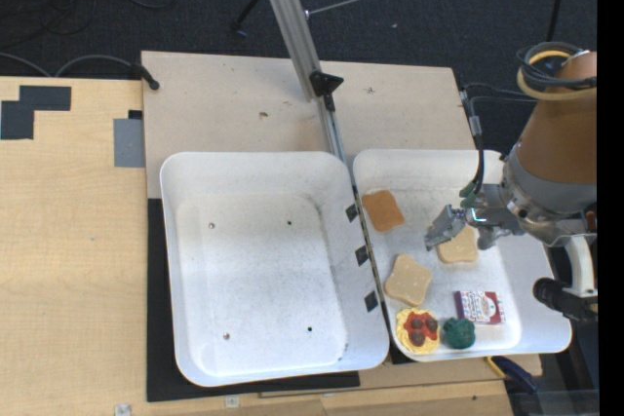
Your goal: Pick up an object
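Down in the right bin point(546, 331), low over its floor, sits the end effector point(450, 227), with grey fingers pointing out toward the camera view's left; how far they stand apart cannot be told at this size, and nothing shows between them. Just beside it, on the arm's side and slightly lower in the view, lies a pale bread piece point(458, 250), seemingly touching or nearly under the fingers, with no marked long axis. Nearest candidate for the pick, judging by that closeness: barely any travel needed, only a small shift back toward the wrist. Up and to the left of the end effector, near the divider, a brown toast square point(382, 209). Below it, a second bread slice point(409, 282), tilted. Further below, along the near rim, a red-and-yellow pizza toy point(418, 329), a green lump point(458, 333) and a small red-and-white packet point(480, 307). Well apart to the left, the left bin point(195, 180).
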Available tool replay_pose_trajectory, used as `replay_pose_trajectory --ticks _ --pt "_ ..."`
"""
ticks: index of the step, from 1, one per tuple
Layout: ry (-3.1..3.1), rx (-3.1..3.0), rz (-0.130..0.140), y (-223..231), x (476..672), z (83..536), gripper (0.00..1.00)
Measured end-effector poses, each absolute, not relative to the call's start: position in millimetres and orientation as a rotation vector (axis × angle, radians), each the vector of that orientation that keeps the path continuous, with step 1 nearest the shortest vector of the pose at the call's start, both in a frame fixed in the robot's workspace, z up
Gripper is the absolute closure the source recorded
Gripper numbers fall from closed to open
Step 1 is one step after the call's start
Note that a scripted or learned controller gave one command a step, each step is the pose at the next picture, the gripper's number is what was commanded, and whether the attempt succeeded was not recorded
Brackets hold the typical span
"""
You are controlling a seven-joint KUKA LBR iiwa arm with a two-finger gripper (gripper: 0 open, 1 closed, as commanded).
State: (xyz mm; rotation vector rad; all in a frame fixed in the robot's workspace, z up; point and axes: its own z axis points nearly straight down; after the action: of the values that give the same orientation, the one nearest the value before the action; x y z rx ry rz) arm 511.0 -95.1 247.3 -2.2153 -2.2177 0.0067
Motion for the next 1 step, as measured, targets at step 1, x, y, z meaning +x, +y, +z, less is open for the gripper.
replay_pose_trajectory --ticks 1 --pt "-2.215 -2.224 0.002 -96.8 511.6 249.1 0.00"
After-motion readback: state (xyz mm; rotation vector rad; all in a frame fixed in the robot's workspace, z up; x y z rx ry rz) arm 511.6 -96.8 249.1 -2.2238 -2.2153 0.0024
